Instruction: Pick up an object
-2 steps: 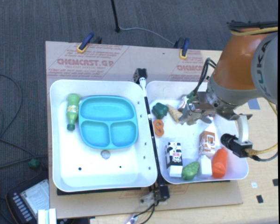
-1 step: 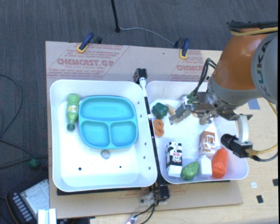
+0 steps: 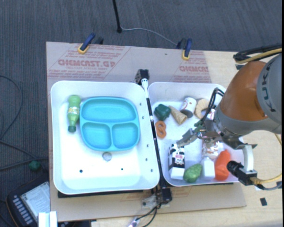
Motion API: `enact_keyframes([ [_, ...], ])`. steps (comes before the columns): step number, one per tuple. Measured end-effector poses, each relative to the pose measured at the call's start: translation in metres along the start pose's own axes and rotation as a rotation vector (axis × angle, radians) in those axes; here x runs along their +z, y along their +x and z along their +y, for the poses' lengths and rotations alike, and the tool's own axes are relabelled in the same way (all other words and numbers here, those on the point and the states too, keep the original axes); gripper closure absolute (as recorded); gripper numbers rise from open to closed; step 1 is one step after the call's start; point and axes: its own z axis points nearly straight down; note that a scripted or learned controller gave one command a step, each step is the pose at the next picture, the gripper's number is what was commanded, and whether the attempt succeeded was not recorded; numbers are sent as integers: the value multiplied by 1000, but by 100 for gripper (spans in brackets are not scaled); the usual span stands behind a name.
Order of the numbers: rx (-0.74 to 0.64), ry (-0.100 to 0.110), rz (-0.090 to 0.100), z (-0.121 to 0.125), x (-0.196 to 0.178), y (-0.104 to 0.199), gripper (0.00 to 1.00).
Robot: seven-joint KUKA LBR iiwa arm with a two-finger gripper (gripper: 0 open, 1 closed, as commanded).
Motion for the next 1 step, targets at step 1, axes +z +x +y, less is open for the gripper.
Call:
enact_keyframes([
  [1, -2, -12, 1, 4, 96, -10, 0],
])
